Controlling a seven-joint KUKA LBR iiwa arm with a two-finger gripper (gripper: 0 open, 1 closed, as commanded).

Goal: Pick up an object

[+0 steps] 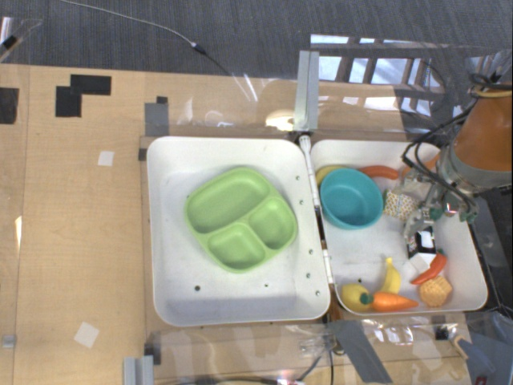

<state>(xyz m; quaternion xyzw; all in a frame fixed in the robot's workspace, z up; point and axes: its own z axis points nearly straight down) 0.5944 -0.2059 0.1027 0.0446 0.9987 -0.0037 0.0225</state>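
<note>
Gripper [422, 235] hangs low inside the right bin [473, 251], over its right half, with the grey arm and its orange band [486, 131] rising toward the upper right; whether it is parted or closed I cannot tell, and nothing is visibly held by it. Just below it lie a red chili pepper [429, 268] and a tan waffle-like piece [434, 292]. A carrot [390, 301], a yellow lemon [354, 296] and a small banana [389, 276] sit along the bin's near edge. A teal bowl [350, 198] rests at the bin's upper left. The left bin [172, 295] carries a green divided plate [240, 217]. Both bins sit on the wooden desk [72, 239].
</note>
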